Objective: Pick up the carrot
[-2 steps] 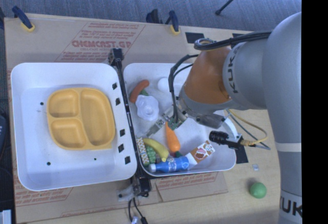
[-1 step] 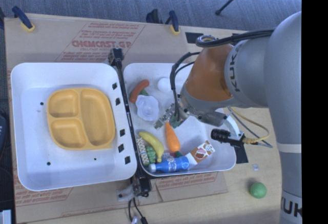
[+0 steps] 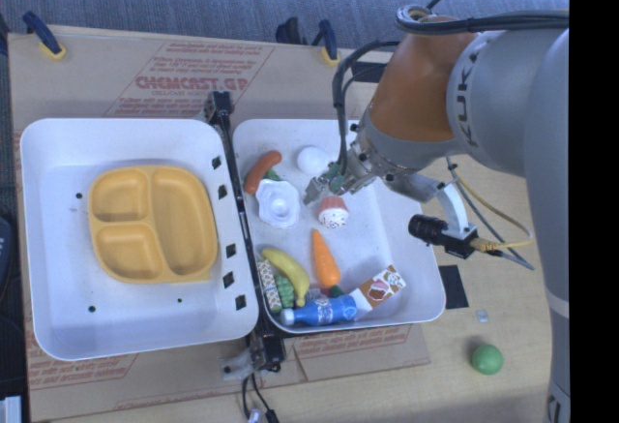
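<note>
The carrot (image 3: pixel 324 259) is orange and tapered. It lies in the right bin (image 3: pixel 411 247), near the bin's middle, with its tip pointing away from the front wall. My gripper (image 3: pixel 327 186) hangs over the same bin, behind the carrot and apart from it. It is just above a small red-and-white cupcake-like toy (image 3: pixel 333 212). Nothing shows in its grasp.
A white egg (image 3: pixel 311 160), an orange sausage-like piece (image 3: pixel 261 170) and a white cup-shaped item (image 3: pixel 279 204) lie behind and left of the carrot. A banana (image 3: pixel 287 272), blue bottle (image 3: pixel 324 313) and small carton (image 3: pixel 384 286) crowd the front. The left bin holds a yellow divided plate (image 3: pixel 153 221). A green ball (image 3: pixel 486 358) rests on the bench.
</note>
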`<state>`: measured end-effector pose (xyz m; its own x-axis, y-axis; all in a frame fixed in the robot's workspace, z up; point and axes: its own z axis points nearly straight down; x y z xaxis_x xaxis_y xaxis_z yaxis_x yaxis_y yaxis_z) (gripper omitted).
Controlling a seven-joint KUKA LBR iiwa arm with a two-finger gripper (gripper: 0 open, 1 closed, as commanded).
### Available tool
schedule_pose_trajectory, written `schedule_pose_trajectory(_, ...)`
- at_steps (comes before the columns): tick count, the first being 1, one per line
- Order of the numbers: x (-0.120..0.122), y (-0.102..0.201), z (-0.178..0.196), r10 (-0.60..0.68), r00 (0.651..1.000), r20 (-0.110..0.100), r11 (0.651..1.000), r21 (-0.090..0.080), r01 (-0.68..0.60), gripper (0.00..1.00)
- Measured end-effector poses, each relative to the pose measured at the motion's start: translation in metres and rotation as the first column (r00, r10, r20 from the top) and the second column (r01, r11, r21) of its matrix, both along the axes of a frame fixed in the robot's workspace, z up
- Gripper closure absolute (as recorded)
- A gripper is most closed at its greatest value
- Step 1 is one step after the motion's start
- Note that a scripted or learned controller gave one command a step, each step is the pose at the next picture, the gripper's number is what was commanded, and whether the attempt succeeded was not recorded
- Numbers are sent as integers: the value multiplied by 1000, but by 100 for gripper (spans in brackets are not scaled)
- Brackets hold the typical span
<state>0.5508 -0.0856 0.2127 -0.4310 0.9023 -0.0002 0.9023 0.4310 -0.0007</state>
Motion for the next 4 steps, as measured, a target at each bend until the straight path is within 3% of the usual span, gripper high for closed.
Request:
schedule_pose_trajectory(1,0,0,0,0,1000,-1,1000,0,0,0)
schedule_pose_trajectory(2,-17,-40,-121,36,999,-1,999,0,-36,0)
schedule_pose_trajectory(3,-17,-40,-111,40,999,-3,999,1,-40,100)
schedule_pose_trajectory(4,9,-3,-21,-49,999,0,999,0,49,100)
